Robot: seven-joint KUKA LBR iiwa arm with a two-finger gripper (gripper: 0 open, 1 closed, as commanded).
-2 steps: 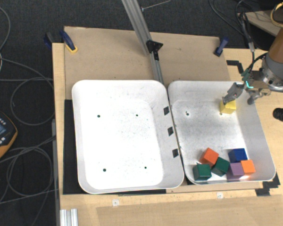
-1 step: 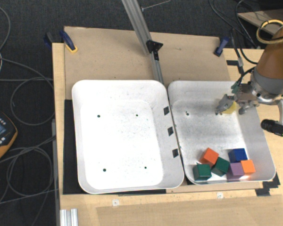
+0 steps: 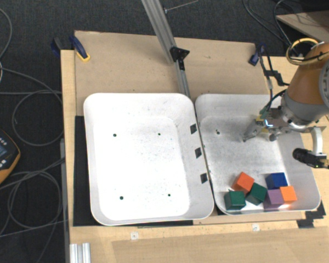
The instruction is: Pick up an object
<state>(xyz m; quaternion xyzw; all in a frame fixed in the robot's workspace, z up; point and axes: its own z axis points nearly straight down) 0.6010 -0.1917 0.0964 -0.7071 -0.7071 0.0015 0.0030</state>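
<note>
Camera view, nearest first: six blocks [image 3: 259, 192] huddle in the right bin's [image 3: 225, 147] near corner, orange, green, blue and purple, touching one another. Farther back, above that bin's middle, the gripper [image 3: 259, 134] hangs with fingers spread and nothing between them. The left bin [image 3: 98, 147] sits alongside.

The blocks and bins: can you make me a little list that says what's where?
left bin: no blocks seen in it
right bin: holds all the blocks, at its near end
orange blocks: two, one at the cluster's left, one at its right
green blocks: two, and
blue block: behind the purple one
purple block: near the front rim
gripper: over the right bin's far part, apart from the blocks, holding nothing
</note>
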